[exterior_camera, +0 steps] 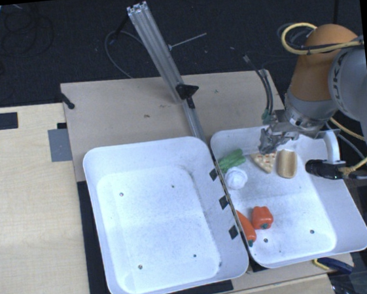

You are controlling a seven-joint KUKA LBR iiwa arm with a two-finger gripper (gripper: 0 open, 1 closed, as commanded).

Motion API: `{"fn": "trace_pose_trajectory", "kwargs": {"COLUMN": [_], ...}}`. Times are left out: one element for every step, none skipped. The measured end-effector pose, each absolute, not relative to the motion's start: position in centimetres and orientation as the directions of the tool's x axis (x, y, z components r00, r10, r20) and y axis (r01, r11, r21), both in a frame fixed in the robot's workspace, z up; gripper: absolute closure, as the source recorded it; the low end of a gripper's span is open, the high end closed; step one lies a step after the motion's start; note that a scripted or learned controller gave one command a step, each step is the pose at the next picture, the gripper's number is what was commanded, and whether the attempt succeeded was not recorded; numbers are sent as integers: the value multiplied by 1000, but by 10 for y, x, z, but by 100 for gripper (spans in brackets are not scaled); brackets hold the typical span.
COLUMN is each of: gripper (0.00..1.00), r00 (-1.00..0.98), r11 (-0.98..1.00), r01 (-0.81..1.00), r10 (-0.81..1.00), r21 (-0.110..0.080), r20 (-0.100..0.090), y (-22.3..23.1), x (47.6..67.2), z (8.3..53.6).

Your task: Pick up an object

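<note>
My gripper (269, 144) hangs low over the far part of the right bin (333, 221), just above a pale tan, bread-like piece (262, 162). A tan cylinder (286, 163) lies right beside that piece. Against the bin's left wall lie a green object (231, 159) and a white round object (236, 179). Nearer the front sit a red pepper-like object (262, 217) and an orange carrot-like object (247, 228). I see nothing lifted off the bin floor.
The left bin (152, 219) stands beside the right one, their walls touching along the middle. A slanted aluminium bar (160, 53) rises behind the bins. The arm's orange band (316, 68) is at the far right.
</note>
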State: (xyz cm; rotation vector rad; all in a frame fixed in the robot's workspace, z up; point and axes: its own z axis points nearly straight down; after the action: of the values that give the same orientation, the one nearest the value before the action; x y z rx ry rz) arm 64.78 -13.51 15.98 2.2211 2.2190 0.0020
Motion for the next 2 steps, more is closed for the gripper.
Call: {"fn": "trace_pose_trajectory", "kwargs": {"gripper": [100,100], "r00": [0,0], "r11": [0,0], "r01": [1000,1000], "r10": [1000,1000], "r21": [5,4], "r20": [-1,-1], "y": [-135,-136], "x": [646,646], "z": [222,267]}}
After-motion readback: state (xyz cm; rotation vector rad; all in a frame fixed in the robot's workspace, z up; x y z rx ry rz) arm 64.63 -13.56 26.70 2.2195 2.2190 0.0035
